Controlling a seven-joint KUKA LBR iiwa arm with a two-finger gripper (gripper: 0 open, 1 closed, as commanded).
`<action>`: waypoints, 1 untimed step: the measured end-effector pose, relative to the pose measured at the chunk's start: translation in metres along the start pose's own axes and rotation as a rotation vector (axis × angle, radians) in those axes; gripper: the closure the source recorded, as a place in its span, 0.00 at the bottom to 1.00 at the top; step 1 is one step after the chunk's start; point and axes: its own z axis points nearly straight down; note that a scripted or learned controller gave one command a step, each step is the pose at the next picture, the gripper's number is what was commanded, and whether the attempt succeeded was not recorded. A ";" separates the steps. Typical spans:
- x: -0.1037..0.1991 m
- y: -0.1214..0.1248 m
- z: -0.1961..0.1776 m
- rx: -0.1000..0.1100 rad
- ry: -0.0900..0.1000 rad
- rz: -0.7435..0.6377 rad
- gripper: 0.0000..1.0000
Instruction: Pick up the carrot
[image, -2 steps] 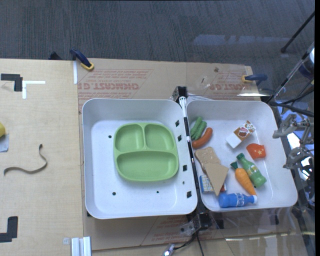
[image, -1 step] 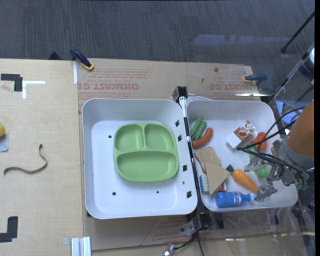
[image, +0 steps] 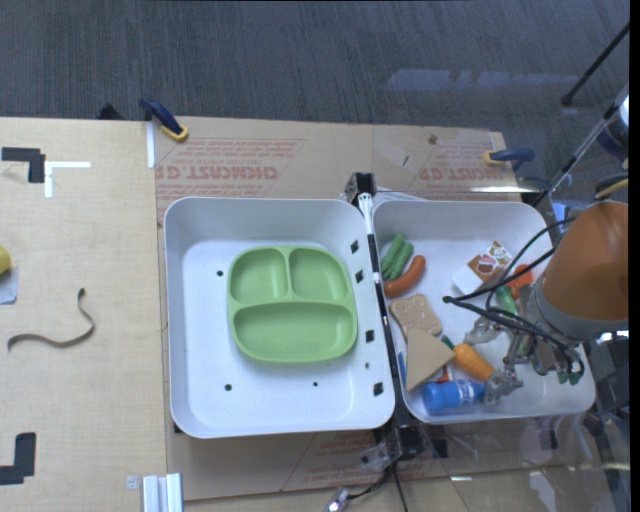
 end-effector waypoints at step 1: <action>0.003 0.017 -0.001 0.001 -0.002 -0.318 0.00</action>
